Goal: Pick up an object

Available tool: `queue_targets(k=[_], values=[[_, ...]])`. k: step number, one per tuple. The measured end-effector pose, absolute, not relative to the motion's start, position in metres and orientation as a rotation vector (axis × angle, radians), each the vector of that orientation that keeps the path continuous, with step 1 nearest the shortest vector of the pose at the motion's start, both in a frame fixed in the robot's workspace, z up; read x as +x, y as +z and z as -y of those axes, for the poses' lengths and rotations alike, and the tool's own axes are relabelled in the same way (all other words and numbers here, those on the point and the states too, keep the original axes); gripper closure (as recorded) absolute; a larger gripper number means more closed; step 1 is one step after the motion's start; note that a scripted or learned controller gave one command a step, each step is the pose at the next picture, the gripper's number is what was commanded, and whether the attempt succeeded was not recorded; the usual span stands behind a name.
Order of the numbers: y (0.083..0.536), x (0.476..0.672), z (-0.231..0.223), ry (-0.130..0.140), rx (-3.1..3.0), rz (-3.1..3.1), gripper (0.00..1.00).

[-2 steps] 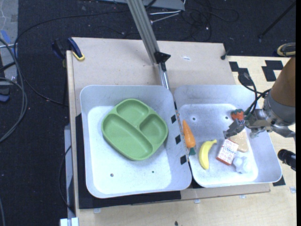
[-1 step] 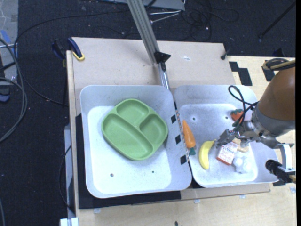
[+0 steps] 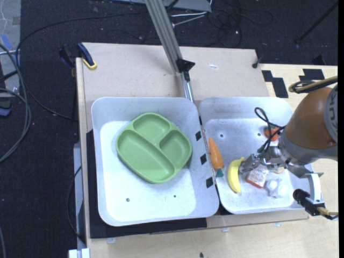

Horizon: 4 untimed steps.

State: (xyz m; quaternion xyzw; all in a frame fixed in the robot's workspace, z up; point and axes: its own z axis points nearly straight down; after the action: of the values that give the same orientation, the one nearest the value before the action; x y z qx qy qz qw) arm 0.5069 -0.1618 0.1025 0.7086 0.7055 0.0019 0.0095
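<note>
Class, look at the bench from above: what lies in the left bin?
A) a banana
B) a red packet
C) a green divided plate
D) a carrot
C: the green divided plate lies in the left bin, while the banana and the carrot lie in the right bin.

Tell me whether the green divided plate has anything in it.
Empty. The green divided plate lies flat in the left bin, and all three of its compartments show bare green.
</note>
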Motion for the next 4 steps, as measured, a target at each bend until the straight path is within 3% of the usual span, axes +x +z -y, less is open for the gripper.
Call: queue_targets(k=[1, 3, 4], values=[[0.116, 0.510, 0.161, 0.015, 2.207, -2.201, 1.00], [0.205, 0.509, 0.159, 0.004, 2.215, -2.220, 1.00], [0.211, 0.512, 0.110, 0.003, 2.213, -2.230, 1.00]])
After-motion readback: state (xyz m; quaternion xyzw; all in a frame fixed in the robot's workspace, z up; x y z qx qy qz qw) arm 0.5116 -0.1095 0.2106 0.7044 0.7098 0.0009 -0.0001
